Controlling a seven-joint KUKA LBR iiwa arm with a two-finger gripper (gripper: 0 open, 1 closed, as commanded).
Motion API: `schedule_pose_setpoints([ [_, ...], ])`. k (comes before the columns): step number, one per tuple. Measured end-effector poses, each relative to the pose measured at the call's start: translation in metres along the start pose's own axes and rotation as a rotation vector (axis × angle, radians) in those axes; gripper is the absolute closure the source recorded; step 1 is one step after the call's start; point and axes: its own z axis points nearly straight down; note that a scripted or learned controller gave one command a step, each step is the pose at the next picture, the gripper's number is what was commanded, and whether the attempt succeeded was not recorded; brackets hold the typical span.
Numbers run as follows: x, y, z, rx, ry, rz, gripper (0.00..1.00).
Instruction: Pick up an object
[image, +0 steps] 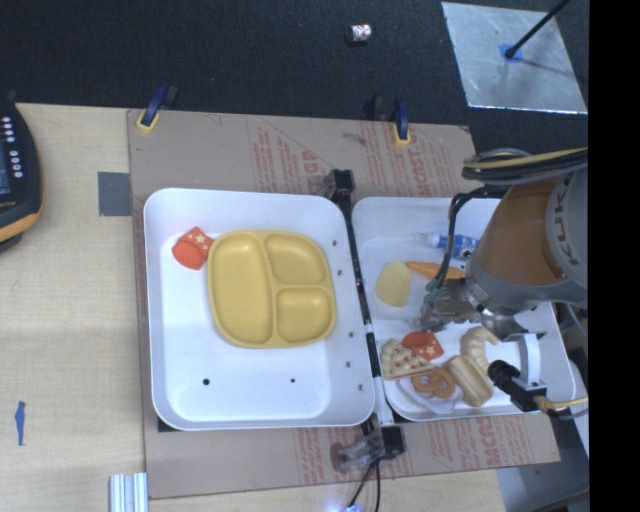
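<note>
Progress looks early: nothing is visibly lifted, so you should treat the pick as not yet made. The arm (525, 245) reaches in from the right edge and sits low over the right bin (400, 215), and its bulk covers the gripper (448, 308), so you cannot tell whether it is spread or closed, nor whether it has anything.

The candidates lie in the right bin. A pale yellow block (393, 284) sits at centre-left of that bin, apart from the rest. An orange carrot-like piece (432, 268) pokes out beside the arm's wrist. Lower down, a white plate (405, 400) carries a waffle-like toy (402, 357), a red piece (421, 344) on top of it, a pretzel (433, 383) and a tan bread-like piece (470, 370), all crowded and touching.

The left bin (180, 390) holds a yellow divided tray (271, 288) with a red strawberry-like toy (190, 248) just beside its upper-left corner.

What remains, as you should judge it, is the whole grasp and lift.

Much stays hidden: a blue-and-white item (447, 241) near the top of the right bin is half covered and unidentifiable, and the bin's right side sits under the arm.
</note>
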Motion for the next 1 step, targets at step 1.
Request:
schedule_pose_setpoints([
  [1, -0.0453, 0.0307, -0.0388, -0.007, -0.002, 0.006, 1.0],
])
